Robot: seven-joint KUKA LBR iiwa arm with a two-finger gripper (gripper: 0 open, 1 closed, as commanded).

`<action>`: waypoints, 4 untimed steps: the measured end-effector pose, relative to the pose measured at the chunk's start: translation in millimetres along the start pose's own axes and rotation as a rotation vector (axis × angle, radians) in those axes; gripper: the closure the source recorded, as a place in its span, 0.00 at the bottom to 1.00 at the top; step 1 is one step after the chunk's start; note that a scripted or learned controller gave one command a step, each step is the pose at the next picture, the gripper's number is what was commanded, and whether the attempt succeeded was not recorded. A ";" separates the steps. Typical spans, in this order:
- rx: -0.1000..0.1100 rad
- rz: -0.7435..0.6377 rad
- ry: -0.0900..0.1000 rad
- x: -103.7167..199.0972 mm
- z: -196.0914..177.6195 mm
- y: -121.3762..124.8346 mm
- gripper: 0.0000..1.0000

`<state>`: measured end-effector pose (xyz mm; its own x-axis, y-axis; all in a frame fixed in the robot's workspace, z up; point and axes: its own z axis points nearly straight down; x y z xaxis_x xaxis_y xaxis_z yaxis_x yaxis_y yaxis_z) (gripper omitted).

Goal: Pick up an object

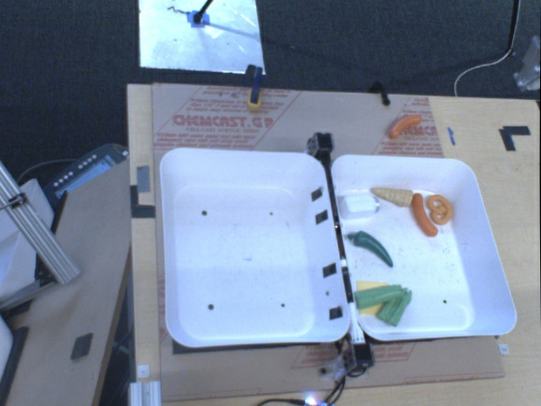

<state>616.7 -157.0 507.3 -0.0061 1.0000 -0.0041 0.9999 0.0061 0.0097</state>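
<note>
The right bin (482, 227) holds several small toy foods. A cone-shaped piece (393, 196) lies near its back, with a white block (357, 203) to its left. An orange sausage (424, 215) lies against a pretzel (439, 207). A dark green pepper (370, 246) rests near the bin's middle left. A green bundle (387, 300) sits on a yellow piece (367, 288) at the front left corner.
The left bin (245, 244) stands beside the right one, joined by a black clipped seam (334, 235). Another orange sausage (405, 126) lies on the bench behind the right bin. A yellow and blue clamp (254, 87) stands at the back.
</note>
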 end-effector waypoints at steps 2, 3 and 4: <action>0.001 0.000 0.002 31.7 60.7 27.7 1.00; 0.003 0.000 0.002 30.2 38.8 52.8 1.00; 0.012 0.006 0.003 18.8 105.8 50.7 1.00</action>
